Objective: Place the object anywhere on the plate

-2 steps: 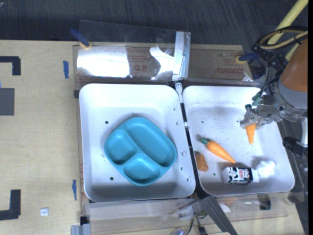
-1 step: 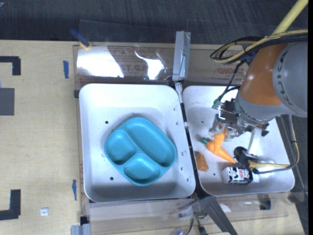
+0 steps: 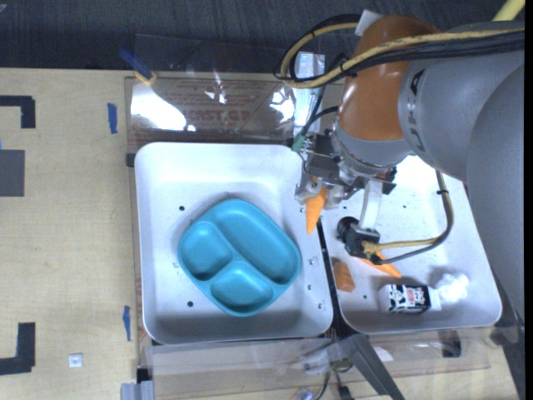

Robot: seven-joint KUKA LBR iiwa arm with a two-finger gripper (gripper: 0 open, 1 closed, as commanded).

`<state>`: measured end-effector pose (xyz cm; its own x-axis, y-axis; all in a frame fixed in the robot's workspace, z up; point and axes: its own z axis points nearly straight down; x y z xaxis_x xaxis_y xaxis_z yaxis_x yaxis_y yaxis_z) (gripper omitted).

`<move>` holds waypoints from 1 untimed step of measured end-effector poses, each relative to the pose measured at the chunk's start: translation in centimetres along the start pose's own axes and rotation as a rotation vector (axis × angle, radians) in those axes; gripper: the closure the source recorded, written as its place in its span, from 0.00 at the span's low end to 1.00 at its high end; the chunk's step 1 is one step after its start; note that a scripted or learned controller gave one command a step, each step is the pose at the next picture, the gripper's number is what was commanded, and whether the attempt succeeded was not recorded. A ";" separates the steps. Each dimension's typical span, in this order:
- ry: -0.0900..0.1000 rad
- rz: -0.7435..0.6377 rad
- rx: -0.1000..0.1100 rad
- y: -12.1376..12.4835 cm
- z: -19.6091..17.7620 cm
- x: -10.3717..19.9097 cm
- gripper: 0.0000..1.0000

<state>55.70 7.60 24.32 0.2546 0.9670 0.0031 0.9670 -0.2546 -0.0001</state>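
Carrot [image 3: 313, 215], a small orange tapered piece with its point downward, hangs with its upper end pinched between the closed fingers of the gripper [image 3: 317, 193]. It sits over the seam where the two bins meet, just beside the plate's right edge and not on it.

The grey arm [image 3: 466, 82] with its orange band fills the upper right and covers the far corner of the right bin [image 3: 416, 211]. The pale wooden bench [image 3: 58, 223] carries black corner marks and bits of blue tape on its left. A clear plastic sheet [image 3: 208, 107] behind the bins catches strong glare. The left bin [image 3: 154, 223] holds the blue plate [image 3: 241, 257], which has three compartments and lies tilted toward the bin's near right.

In the right bin, along the near side, lie a black-and-white patterned box [image 3: 408, 297], a crumpled white lump [image 3: 454, 287], a brown piece [image 3: 343, 277] by the left wall, and an orange sliver [image 3: 385, 267]. The gripper hides the very top of the held piece, and the small things are too blurred to name.
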 end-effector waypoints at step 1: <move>-0.007 -0.056 0.009 -5.8 7.9 1.4 1.00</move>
<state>50.48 10.41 16.43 0.2005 0.9797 -0.0037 0.9796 -0.2005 -0.0093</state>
